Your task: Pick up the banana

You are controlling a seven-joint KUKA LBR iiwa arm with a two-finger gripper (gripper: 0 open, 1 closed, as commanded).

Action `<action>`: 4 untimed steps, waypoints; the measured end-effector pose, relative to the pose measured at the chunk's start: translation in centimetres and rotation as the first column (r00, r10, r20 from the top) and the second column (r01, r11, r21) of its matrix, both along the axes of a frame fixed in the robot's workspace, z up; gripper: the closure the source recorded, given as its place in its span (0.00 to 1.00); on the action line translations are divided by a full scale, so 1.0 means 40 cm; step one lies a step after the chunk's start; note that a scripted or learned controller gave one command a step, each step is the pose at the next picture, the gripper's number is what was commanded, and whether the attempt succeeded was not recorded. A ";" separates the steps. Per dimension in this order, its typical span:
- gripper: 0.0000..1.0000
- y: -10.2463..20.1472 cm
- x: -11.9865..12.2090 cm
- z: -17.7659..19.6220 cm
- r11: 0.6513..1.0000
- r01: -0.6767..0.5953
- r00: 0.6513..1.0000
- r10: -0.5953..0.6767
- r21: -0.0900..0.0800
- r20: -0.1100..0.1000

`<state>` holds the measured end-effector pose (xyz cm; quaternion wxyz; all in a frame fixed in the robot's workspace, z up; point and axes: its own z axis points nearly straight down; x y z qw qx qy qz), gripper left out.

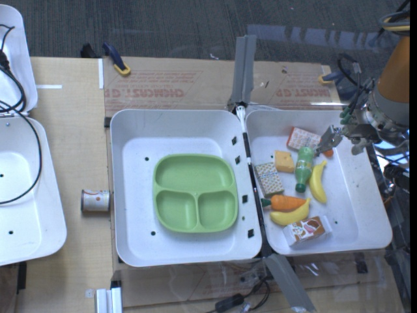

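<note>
On the counter (65,109) stand two white bins. Nearest in the right bin (365,227) lies one small printed carton (307,230). Just behind it is one banana (289,214), touching one carrot (287,202). A second banana (317,182) lies beside one green bottle (303,168). Further back are one patterned packet (268,178), one yellow block (284,161) and one red-white packet (303,138). The left bin (130,240) holds one green divided plate (195,192). The end effector (332,139) hovers above the far right part of the right bin, its fingers apart, holding nothing.

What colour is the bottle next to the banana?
Green, with a white cap; the bottle lies beside the banana, seen in the camera view.
</note>
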<state>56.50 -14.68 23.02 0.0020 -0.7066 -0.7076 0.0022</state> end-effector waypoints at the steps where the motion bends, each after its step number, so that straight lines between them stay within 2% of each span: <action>1: 0.00 -0.034 -0.015 -0.352 1.000 -0.003 1.000 0.003 0.001 0.002; 2: 1.00 -0.037 -0.017 -0.337 1.000 0.001 1.000 -0.001 0.002 -0.003; 3: 1.00 0.126 -0.037 -0.038 0.957 0.291 0.957 -0.291 -0.003 0.000; 4: 1.00 0.113 -0.002 -0.089 0.925 0.381 0.925 -0.381 -0.004 -0.001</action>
